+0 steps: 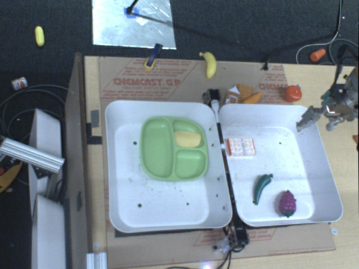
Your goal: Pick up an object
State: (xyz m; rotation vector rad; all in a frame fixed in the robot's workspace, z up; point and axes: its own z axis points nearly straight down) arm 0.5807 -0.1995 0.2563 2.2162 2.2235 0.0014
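With its fingers spreading wide and holding nothing, the grey two-finger gripper [317, 118] is hovering at the right white bin's [320, 167] two o'clock rim, while the small purple plastic grape bunch [287, 203], probably light, stiff and best pinched across its middle, is lying at five o'clock.

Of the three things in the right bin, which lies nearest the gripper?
The red-and-white box, at the bin's left; the green pepper and purple grapes lie farther from the gripper.
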